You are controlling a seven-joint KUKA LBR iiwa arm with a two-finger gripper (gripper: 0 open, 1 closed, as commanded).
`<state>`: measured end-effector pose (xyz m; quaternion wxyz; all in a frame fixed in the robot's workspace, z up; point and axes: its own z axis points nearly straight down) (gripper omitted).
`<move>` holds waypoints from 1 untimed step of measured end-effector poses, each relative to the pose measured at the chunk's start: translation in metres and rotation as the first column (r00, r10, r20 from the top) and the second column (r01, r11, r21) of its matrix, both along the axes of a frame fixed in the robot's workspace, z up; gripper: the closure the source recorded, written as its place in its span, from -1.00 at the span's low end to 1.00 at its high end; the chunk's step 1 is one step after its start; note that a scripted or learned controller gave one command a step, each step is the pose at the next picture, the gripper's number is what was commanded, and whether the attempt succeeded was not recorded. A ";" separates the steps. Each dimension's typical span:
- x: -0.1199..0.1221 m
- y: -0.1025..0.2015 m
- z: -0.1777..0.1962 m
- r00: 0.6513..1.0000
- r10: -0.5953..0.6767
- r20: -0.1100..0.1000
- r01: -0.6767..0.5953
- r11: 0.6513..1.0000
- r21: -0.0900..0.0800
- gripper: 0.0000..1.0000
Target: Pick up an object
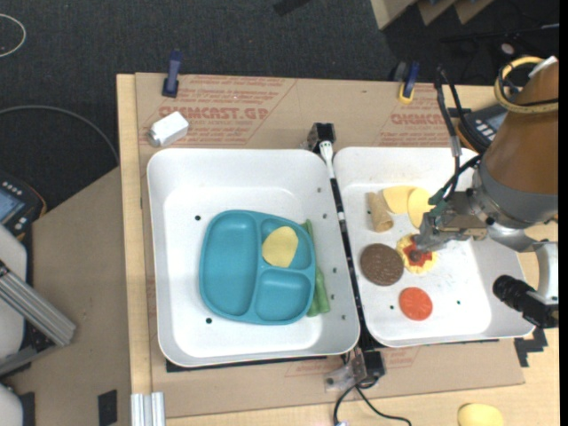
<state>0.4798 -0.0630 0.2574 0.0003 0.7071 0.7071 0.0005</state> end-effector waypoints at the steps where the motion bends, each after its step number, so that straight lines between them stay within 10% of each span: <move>1: 0.062 -0.012 -0.077 1.000 0.000 -0.005 0.000 1.000 -0.001 1.00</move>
